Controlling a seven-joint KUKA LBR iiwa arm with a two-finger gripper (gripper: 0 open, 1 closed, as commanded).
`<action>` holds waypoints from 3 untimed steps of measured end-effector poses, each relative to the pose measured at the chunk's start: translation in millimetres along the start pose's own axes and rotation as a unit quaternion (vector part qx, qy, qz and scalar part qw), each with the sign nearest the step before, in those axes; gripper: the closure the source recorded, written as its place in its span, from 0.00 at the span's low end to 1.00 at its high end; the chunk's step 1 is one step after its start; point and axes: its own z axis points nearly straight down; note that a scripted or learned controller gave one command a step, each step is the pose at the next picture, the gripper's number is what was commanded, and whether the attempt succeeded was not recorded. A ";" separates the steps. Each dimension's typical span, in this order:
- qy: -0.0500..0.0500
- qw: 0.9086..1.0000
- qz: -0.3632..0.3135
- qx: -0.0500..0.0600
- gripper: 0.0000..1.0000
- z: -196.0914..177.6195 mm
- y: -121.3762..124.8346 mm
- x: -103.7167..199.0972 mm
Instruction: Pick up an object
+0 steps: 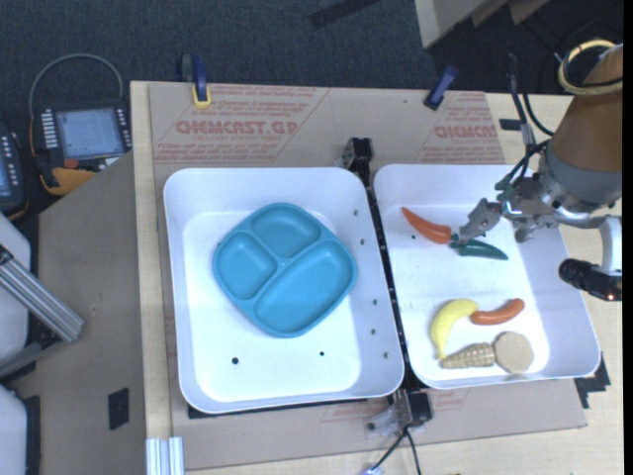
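Pepper-shaped toys are the nearest candidates for the pick: a red-orange pepper (427,227) and a dark green pepper (483,250) lie in the right bin (579,364), toward its 11 o'clock region, with the green one just at 4 o'clock of the red one. The gripper (473,226) sits low between them, its tip close to the stem end of the red pepper and directly at 12 o'clock of the green one. Whether the claw is spread or closed cannot be determined; the finger tips merge with the peppers at this viewing angle, and no object is seen lifted or clearly clamped. Both peppers appear to be moulded play food: probably light, fairly stiff, smooth and somewhat slippery, and tapered, so a grasp across the thickest part of the body, at right angles to the long axis, is judged more secure than one near the thin tip. Rolling or sliding away under a glancing contact is a likely failure. Further objects lie toward 5 o'clock in the same bin: a yellow banana (450,322), an orange sausage (497,312), a tan cone (469,357) and a round biscuit-like disc (513,351), the last two touching. The left bin (188,265) holds a blue divided plate (285,268). The arm's upper links are cut off at the frame's 3 o'clock edge, and contact between gripper and bin floor cannot be confirmed.
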 end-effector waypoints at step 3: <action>0.000 1.000 0.000 0.002 0.00 106.5 -3.0 -12.3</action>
